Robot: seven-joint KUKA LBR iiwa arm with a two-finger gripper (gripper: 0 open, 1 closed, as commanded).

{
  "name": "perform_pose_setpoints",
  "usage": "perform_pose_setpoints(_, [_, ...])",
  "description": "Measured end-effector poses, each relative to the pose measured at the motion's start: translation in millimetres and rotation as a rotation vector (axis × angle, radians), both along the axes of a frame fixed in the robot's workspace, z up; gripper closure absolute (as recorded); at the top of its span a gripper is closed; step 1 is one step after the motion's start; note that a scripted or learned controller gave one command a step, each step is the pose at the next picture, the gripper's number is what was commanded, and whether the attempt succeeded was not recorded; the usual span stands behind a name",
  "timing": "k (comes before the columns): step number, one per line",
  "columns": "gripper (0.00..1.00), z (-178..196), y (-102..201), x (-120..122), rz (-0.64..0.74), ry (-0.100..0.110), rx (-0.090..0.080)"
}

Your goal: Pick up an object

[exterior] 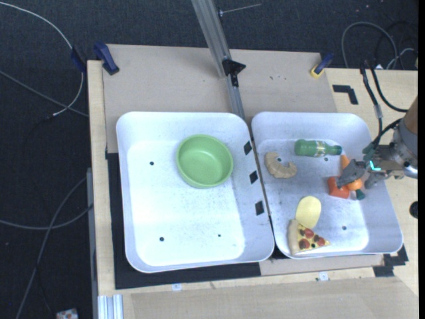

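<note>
My gripper (354,176) reaches in from the right, low over the right bin (372,128) near its right side. It sits right on top of an orange-red toy (339,188), which shows partly beneath it. I cannot make out whether the toy is held. Also in this bin lie a green bottle (317,148) on its side at the back, a tan bread-like piece (280,166), a yellow oval piece (308,211) and a pizza slice toy (306,238) at the front.
The left bin (139,185) holds a green bowl (204,160) toward its back right. A metal rail (211,25) slants down to the gap between the bins. Cables hang at the right by the arm (405,148).
</note>
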State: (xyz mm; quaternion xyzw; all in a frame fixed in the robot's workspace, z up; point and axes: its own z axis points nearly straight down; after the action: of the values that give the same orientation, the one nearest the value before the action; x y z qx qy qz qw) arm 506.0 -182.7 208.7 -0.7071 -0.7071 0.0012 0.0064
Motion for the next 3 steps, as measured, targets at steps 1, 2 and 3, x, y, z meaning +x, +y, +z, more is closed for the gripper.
perform_pose_setpoints(1, [0.0, 2, 0, 1, 0.0, -0.004, -0.001])
perform_pose_setpoints(2, [0.0, -47, -4, -8, -0.001, 0.004, 0.001])
perform_pose_setpoints(3, [0.0, -109, -1, -3, 0.0, 0.006, 0.002])
